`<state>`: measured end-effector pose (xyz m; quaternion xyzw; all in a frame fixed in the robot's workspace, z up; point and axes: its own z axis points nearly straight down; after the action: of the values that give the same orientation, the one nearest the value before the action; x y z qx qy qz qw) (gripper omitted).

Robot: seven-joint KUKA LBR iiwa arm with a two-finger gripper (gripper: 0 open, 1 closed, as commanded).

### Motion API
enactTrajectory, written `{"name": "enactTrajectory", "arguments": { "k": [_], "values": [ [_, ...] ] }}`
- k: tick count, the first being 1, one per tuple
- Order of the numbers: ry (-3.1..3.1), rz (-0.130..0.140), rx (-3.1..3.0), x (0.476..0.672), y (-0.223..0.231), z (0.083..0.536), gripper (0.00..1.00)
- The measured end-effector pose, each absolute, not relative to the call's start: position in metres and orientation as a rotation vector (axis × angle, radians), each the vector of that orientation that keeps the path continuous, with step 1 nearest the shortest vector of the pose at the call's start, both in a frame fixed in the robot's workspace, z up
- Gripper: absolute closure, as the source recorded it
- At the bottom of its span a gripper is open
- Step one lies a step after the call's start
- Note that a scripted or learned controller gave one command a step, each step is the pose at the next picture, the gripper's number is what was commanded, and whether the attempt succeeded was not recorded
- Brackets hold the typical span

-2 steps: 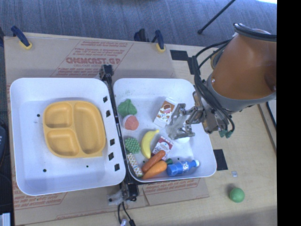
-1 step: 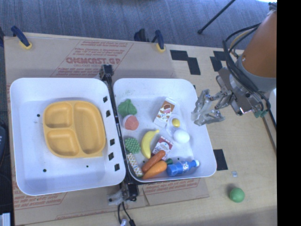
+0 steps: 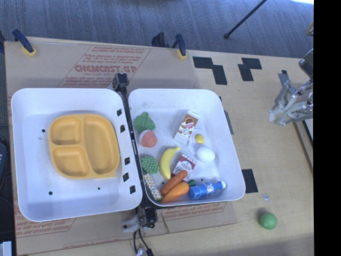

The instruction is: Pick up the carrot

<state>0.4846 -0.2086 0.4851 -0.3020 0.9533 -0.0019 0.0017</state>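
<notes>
Two orange carrots lie side by side at the front of the right bin point(image 3: 226, 143): a thinner one point(image 3: 173, 181) and a thicker one point(image 3: 177, 191) just in front of it. Both point up and to the right, wedged between a speckled stick point(image 3: 152, 186) and a blue bottle point(image 3: 205, 190). My gripper point(image 3: 289, 109) hangs at the far right, outside the bin and well away from the carrots, with nothing in it.
The right bin also holds a banana point(image 3: 168, 161), a green broccoli point(image 3: 143, 122), a pink fruit point(image 3: 148, 139), a green bumpy piece point(image 3: 149, 164), two small cartons point(image 3: 186, 128), a white egg point(image 3: 205, 154) and a yellow ball point(image 3: 199, 138). A yellow divided tray point(image 3: 83, 145) sits in the left bin. A green ball point(image 3: 268, 220) lies on the bench.
</notes>
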Motion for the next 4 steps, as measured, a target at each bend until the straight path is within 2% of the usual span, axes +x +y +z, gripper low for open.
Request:
{"name": "enactTrajectory", "arguments": {
  "k": [1, 2, 3, 4],
  "values": [
    [2.859, 0.0, -1.304, 0.488, -0.211, 0.401, 1.0],
    [2.649, 0.002, -1.692, 0.493, -0.211, 0.369, 1.0],
    [2.649, 0.002, -1.691, 0.493, -0.211, 0.369, 0.0],
    [2.468, 0.003, -1.946, 0.555, -0.157, 0.32, 0.0]
  ]
}}
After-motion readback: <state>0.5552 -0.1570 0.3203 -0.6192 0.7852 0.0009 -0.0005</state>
